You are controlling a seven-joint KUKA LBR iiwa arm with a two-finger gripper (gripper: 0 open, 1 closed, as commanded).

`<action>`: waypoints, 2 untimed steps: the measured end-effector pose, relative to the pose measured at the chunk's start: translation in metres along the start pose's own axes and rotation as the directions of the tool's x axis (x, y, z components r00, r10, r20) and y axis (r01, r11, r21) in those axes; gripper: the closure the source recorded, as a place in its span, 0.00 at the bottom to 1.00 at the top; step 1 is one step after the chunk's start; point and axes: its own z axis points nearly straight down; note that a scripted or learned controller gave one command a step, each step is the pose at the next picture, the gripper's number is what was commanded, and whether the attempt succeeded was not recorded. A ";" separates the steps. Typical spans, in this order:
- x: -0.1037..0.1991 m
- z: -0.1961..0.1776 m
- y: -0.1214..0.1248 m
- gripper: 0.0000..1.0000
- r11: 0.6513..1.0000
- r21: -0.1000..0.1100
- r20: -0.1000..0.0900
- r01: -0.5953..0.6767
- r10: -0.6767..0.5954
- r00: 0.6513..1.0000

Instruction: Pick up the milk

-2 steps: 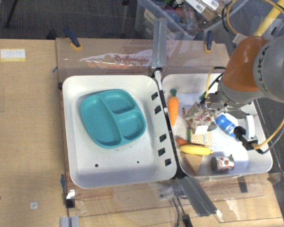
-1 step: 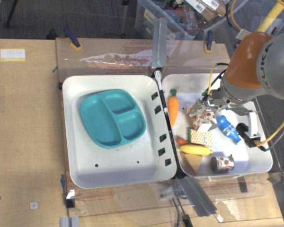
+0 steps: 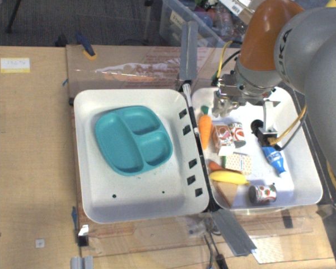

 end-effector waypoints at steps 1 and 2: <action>0.000 0.000 0.000 0.00 1.000 0.001 0.001 0.000 0.000 1.000; -0.019 0.001 -0.082 0.00 1.000 0.003 0.000 -0.012 0.012 1.000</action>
